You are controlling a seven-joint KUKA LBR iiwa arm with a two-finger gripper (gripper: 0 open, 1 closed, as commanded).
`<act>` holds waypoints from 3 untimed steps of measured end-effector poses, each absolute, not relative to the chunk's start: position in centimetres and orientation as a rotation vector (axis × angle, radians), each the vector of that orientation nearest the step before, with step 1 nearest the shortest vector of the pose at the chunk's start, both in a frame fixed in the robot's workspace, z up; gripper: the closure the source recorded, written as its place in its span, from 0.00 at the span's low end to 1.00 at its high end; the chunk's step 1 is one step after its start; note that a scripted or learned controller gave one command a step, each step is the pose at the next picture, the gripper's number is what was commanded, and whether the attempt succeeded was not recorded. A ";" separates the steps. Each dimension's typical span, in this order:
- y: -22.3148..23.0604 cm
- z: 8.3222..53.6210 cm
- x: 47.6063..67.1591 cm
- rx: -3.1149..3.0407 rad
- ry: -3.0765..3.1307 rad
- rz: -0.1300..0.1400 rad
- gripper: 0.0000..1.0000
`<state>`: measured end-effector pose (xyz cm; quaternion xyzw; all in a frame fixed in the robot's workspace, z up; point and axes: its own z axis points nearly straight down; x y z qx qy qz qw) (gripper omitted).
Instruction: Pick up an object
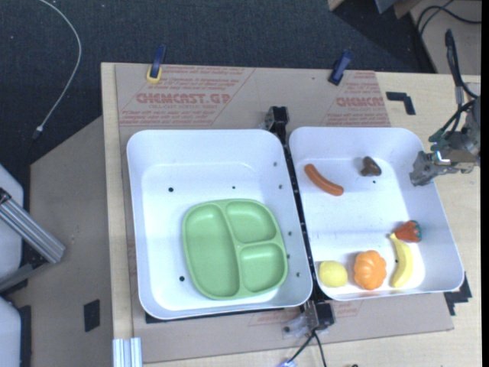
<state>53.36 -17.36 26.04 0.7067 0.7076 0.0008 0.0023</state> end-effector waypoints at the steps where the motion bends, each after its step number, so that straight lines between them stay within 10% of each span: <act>1: -11.9 26.4 53.9 2.215 2.229 0.002 1.00; 3: -2.4 26.4 53.8 2.219 2.228 -0.001 1.00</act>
